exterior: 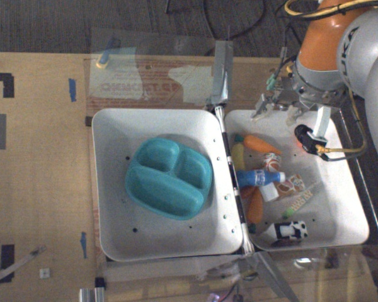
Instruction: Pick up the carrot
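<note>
The carrot (262, 145), an orange tapered piece, lies near the back left of the right bin (346, 200), pointing toward the bin's left wall. My gripper (281, 108) hangs over the bin's back edge, up and to the right of the carrot and clear of it. Its fingers (263, 109) are spread open with nothing between them. A black cable loop (309, 140) dangles from the wrist over the bin's back right.
Crowded against the carrot are a yellow piece (238, 156), a red-and-white can (272, 162), a blue bottle (259, 178), a second orange piece (255, 206) and a black-and-white toy (291, 230). The left bin (113, 137) holds a teal divided plate (170, 178).
</note>
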Controlling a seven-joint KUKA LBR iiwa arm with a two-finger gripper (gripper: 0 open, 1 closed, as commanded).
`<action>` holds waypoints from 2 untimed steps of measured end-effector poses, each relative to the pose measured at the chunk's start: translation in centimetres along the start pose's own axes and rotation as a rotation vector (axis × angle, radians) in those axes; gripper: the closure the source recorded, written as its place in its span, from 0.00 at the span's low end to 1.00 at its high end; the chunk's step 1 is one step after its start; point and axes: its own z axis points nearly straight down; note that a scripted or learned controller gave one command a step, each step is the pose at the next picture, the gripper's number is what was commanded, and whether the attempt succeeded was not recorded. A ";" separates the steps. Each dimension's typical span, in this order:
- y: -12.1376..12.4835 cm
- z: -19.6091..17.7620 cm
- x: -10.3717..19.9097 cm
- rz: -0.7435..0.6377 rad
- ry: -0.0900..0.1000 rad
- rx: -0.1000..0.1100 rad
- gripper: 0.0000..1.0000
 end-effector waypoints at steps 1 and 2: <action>0.0 -1.7 0.3 0.001 0.000 -0.001 0.00; -2.5 9.1 -3.7 -0.194 0.001 0.000 0.00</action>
